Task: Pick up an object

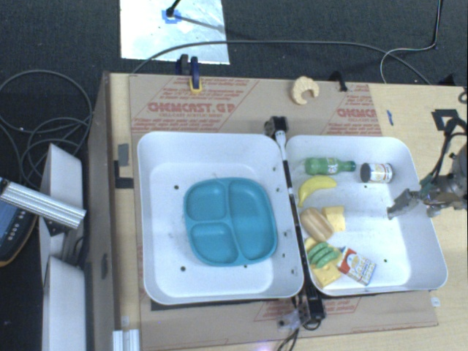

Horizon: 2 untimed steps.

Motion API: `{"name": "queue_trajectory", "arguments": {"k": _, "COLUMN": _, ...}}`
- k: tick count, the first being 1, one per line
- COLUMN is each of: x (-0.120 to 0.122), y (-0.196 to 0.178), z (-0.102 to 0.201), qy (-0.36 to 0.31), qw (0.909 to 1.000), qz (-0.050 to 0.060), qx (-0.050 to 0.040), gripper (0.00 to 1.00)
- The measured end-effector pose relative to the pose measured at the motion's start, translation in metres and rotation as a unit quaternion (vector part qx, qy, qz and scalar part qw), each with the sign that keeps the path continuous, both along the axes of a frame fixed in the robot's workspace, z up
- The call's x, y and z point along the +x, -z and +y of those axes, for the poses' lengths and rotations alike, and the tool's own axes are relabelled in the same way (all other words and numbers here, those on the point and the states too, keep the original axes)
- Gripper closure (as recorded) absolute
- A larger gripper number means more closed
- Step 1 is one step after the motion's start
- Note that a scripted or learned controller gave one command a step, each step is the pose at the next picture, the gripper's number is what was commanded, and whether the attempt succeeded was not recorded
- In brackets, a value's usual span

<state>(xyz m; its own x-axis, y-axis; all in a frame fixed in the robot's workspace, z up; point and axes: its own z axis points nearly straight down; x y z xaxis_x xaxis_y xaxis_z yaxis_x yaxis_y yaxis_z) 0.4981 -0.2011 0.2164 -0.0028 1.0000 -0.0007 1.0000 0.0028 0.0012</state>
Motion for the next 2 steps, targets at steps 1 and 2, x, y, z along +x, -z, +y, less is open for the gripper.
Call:
{"name": "queue_trajectory", "arguments": {"k": 1, "x": 0.094, "y": 0.032, "z": 0.044, "qy": -0.001, "qw": 1.0000, "qz": 0.000, "qx": 0.0007, "gripper": 0.00}}
{"name": "queue_trajectory", "arguments": {"k": 2, "x": 0.074, "y": 0.132, "z": 0.107, "qy": 0.000, "qw": 1.0000, "qz": 0.000, "qx": 0.0005, "gripper": 0.00}}
